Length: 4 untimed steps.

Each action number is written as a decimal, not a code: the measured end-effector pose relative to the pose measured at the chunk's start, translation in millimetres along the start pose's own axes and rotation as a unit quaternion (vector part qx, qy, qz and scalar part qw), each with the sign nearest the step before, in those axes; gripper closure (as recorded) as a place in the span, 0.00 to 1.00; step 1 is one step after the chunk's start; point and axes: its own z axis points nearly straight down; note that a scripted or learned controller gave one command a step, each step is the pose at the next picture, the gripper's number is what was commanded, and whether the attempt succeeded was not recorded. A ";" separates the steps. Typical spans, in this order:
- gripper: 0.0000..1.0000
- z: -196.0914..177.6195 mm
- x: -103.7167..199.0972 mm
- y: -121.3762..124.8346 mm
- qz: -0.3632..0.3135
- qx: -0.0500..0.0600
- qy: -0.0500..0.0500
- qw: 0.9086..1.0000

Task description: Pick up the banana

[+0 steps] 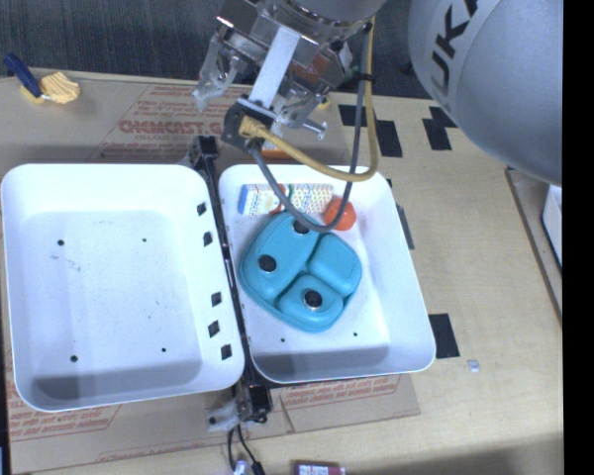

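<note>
Glossy teal moulded shape (pixel 302 272) in right white bin (pixel 406 315), metal gripper (pixel 260 97) above, grip state unclear

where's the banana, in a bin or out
Cannot tell. The right bin holds a blue plastic piece, a small packet and something orange; no banana can be made out among them.

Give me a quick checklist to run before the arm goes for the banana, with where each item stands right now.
1. Banana located: cannot tell; nothing in the right bin clearly reads as one.
2. Gripper over the target: not ok; it hangs by the bin's far rim.
3. Bin contents uncovered: not ok; a blue moulded object fills the middle.
4. Cables clear: not ok; a dark cable droops toward the blue object.
</note>
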 end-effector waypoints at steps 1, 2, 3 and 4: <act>0.00 -45.9 79.1 -0.7 0.081 -0.001 0.001 0.997; 0.00 71.6 81.0 -24.4 0.241 0.000 0.000 0.971; 0.00 178.6 58.6 -58.2 0.378 0.000 0.000 0.926; 0.00 365.5 58.3 -57.0 0.372 0.001 -0.001 0.928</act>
